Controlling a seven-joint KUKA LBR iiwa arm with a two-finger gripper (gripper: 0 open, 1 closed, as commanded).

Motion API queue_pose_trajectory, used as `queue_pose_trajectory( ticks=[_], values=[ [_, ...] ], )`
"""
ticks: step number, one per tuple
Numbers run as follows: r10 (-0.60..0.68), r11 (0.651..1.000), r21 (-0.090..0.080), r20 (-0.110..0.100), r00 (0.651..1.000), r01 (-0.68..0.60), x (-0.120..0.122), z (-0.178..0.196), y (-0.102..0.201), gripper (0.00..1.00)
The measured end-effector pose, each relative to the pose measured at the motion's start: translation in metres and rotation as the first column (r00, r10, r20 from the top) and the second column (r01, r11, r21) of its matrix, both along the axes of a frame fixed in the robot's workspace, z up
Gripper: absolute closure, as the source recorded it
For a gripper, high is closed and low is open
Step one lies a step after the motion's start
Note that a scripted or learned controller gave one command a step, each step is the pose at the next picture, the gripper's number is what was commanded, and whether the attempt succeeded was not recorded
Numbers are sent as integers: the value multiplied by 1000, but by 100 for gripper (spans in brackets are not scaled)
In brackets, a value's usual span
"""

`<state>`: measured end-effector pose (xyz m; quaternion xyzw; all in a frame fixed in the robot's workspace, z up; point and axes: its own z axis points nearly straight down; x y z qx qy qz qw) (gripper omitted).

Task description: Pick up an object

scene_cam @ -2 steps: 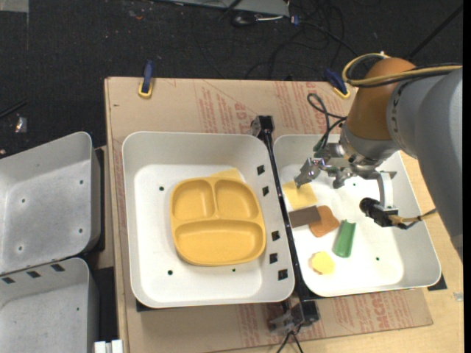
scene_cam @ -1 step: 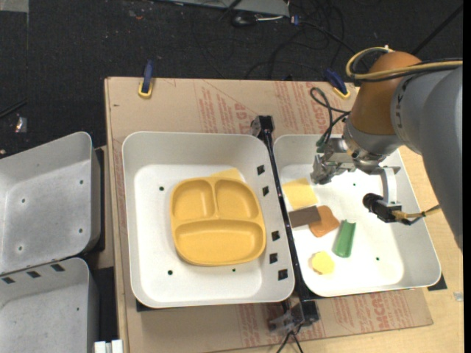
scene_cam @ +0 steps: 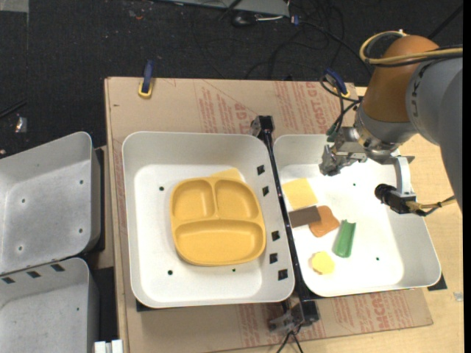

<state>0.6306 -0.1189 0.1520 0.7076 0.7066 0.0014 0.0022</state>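
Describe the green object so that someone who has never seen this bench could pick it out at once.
Start at the right-hand white bin, the one under the arm's gripper. A small cluster of pieces lies near its left wall, and the green object is the rightmost of them, beside an orange piece and above-right of a small yellow piece. It is the only green item, a short, elongated block standing nearly vertical in the view.

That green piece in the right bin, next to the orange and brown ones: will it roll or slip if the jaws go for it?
The green piece looks elongated and rounded, so it may roll sideways if nudged across its length. Its surface seems smooth, like plastic, so it could slip from a shallow pinch. It lies close beside the orange piece, so a push would probably shift both.
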Motion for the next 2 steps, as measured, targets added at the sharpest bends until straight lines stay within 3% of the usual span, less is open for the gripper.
queue_pose_trajectory(
  ticks=[1, 2],
  values=[
    [2, 1000, 0, 0, 1000, -2, -3, 44, 0, 100],
    [3, 1000, 1, -2, 1000, -3, -3, 60, 0, 100]
  ],
)
